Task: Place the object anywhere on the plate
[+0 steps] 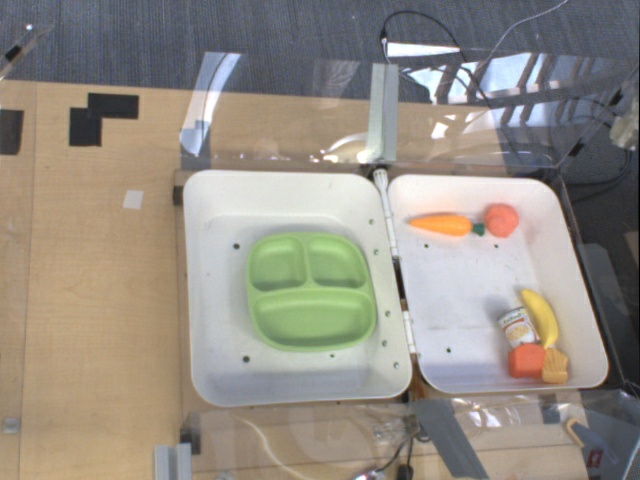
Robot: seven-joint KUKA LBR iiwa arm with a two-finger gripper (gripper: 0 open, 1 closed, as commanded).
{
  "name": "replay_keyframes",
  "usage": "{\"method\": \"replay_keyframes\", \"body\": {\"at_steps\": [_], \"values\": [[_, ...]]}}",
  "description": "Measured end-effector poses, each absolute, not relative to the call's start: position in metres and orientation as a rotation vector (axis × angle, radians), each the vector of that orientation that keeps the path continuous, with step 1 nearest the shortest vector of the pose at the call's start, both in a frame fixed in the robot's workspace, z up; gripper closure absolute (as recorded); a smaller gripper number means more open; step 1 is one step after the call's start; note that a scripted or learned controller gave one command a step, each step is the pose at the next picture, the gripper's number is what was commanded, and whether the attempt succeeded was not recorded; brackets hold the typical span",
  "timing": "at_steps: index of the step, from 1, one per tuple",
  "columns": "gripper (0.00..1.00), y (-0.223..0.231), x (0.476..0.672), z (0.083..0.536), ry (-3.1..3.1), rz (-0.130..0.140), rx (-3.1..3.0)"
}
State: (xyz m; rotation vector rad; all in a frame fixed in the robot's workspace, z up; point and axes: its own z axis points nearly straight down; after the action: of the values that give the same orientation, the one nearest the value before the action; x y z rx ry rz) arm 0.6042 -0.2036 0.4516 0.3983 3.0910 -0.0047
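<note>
Green plate point(311, 292) sits in the left bin point(210, 268), three compartments, nothing on it. All the candidate objects are in the right bin point(450, 308): carrot point(441, 225) lying flat near the top, just beside an orange-red ball point(501, 220); then a tight cluster at the lower right, with a small can point(516, 322), a banana point(542, 315), a red block point(524, 360) and a small yellow-orange piece point(555, 365). Can't tell the gripper's state from this view, so check it before you commit. Nothing picked yet by the look of it, so the step in hand is choosing and grasping. Go for the carrot: it lies mostly alone, so you can close across its narrow width at mid-body. Avoid the lower-right cluster, where items touch or nearly touch and sit close to the bin wall, so a clean grasp is likely hard. The ball will probably roll. After lifting, clear the divider point(393, 268) between the bins and release low over the plate's big lower compartment.
</note>
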Motion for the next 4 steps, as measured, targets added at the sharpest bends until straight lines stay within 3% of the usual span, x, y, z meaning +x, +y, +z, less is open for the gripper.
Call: {"method": "replay_keyframes", "body": {"at_steps": [1, 2, 3, 4], "values": [[1.00, -0.205, 0.541, 0.250, 3.126, -0.001, 0.233], [1.00, -0.161, 0.496, 0.186, 3.078, 0.001, 0.597], [1.00, -0.075, 0.489, 0.215, 3.114, 0.001, 0.344], [1.00, -0.141, 0.489, 0.370, 3.058, 0.000, 0.662]]}}
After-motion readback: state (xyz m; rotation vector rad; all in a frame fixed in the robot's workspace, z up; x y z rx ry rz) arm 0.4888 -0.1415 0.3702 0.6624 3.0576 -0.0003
